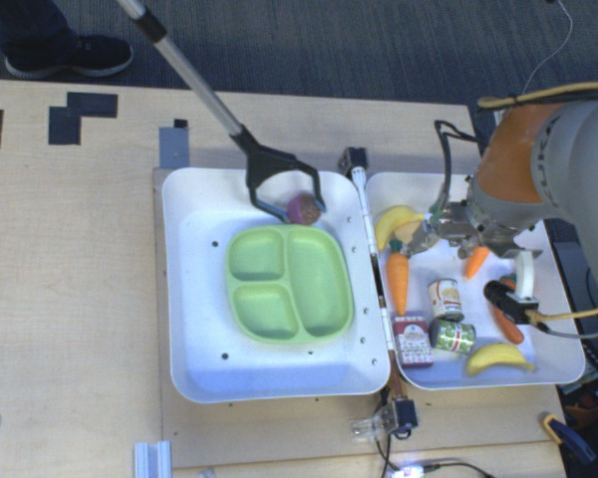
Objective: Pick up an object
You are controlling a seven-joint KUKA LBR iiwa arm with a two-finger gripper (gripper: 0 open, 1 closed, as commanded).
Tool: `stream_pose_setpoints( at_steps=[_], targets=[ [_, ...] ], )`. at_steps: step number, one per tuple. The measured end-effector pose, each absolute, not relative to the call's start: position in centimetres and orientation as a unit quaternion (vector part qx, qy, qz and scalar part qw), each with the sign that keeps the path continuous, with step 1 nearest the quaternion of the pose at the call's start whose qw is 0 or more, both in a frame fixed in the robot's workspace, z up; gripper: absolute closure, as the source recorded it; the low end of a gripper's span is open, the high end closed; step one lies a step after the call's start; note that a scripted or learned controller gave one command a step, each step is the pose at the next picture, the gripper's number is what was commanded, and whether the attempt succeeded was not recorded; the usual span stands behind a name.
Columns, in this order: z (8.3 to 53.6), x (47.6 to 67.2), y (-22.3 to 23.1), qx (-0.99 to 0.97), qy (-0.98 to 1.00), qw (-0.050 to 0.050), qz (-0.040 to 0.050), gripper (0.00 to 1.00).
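The robot's hand (448, 229) hangs low over the far part of the right white plastic bin (568, 366), but I cannot tell if it is wide, narrow or holding something.

The things to pick lie close together here:
- a yellow banana (394, 222) just left of the hand
- a long orange carrot (398, 279) near it
- a small orange carrot piece (475, 261) to its right
- two small cans (448, 317) nearer

The crowding is the danger: the hand may push one thing against another, or close on the bin's dividing wall (371, 257). A round can would probably slip away.
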State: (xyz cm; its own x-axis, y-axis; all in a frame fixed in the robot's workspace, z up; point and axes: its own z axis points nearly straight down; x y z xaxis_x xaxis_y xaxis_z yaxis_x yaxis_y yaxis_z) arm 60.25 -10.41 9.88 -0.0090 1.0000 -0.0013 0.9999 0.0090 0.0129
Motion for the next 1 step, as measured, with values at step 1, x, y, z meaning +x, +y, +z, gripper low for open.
stream_pose_setpoints(
  at_steps=[1],
  targets=[
    [10.97, 60.36, -10.35, 0.702, 0.712, 0.006, 0.0051, 1.0]
  ],
)
